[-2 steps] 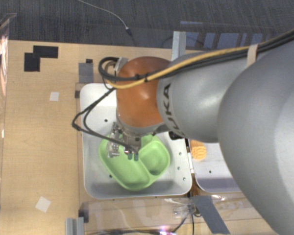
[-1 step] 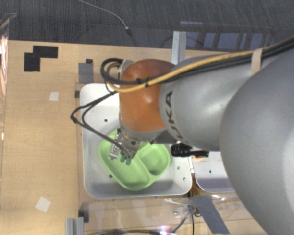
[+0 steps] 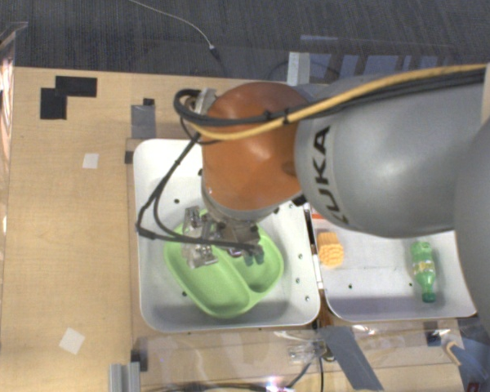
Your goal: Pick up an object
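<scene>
Arm (image 3: 392, 153) comes in from the right, big grey link crossing over the right bin (image 3: 376, 300) and the orange band (image 3: 249, 149) sitting over the top half of the left bin (image 3: 151, 235). Wrist points straight down into the left bin. Yellow cable (image 3: 367, 88) runs along the top of the link; black hose (image 3: 159, 207) loops off the wrist's left side and down toward the gripper.

Gripper (image 3: 220, 247) is low over the green tray (image 3: 224, 280), metal parts right at the tray's upper edge, overlapping it in this view. Can't tell whether it's spread or closed, the wrist blocks the tips. Also can't tell if it touches the tray or just hovers above it.

Green tray lies in the lower middle of the left bin, flat, two compartments showing, the divider running roughly top to bottom.

Right bin: small orange object (image 3: 331, 251) near its left wall, just beside the divide between bins. Green bottle (image 3: 423, 269) lies further right, cap end toward the lower edge. Both well apart from the gripper.

Bench (image 3: 57, 243) is bare wood with black tape marks (image 3: 65, 95) at upper left.
</scene>
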`<state>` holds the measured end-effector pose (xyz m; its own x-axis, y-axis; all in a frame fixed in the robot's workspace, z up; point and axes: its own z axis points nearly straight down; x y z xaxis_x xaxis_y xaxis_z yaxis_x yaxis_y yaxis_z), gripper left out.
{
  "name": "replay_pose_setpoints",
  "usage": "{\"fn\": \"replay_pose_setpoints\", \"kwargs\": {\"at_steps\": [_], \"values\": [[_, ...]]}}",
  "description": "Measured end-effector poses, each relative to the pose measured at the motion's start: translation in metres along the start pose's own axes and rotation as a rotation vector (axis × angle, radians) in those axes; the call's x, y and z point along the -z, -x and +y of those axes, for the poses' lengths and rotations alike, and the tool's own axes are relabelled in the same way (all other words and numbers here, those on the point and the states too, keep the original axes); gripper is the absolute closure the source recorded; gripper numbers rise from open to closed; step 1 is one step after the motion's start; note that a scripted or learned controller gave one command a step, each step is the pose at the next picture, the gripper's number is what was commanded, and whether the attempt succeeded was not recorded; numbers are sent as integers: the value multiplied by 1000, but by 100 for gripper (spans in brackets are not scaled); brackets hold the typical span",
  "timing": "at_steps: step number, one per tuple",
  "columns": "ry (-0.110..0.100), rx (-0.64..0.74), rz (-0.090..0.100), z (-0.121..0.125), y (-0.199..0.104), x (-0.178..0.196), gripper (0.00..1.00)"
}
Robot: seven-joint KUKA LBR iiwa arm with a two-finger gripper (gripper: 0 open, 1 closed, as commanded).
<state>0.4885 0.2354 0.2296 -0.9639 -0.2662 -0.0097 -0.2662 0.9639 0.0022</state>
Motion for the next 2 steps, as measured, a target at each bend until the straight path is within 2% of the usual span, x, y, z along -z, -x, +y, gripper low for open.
{"fn": "replay_pose_setpoints", "kwargs": {"at_steps": [1,2], "values": [[-2,-590,3,-2,8,-15,100],[-3,-1005,3,-2,5,-14,100]]}}
